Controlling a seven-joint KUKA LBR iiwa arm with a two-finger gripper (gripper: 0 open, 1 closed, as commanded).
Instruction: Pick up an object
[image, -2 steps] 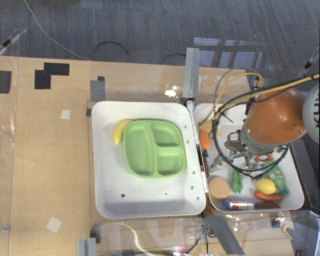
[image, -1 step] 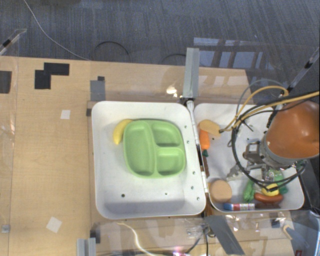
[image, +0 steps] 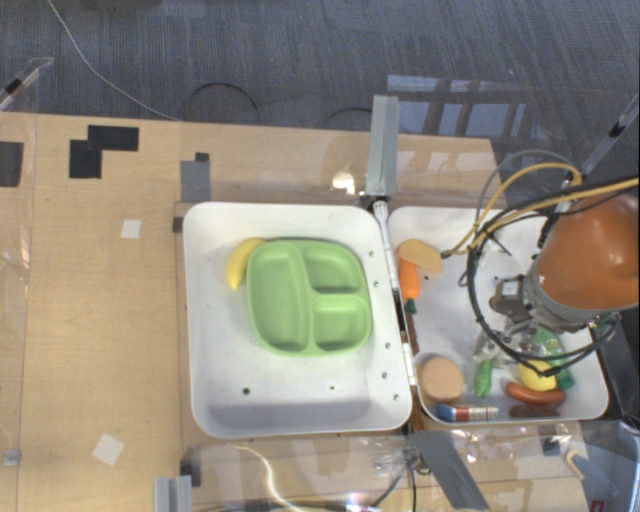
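Arm's orange wrist band (image: 592, 255): uppermost, directly above gripper (image: 522, 345). Finger state: cannot tell. Beneath: yellow toy (image: 536, 377), red sausage (image: 535, 395), green piece (image: 484, 378). Nothing visibly lifted; pick outstanding.

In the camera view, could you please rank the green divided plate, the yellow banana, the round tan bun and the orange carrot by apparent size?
1. Green divided plate, by far the largest.
2. Round tan bun.
3. Yellow banana, partly tucked behind the plate, and the orange carrot look too close to rank.
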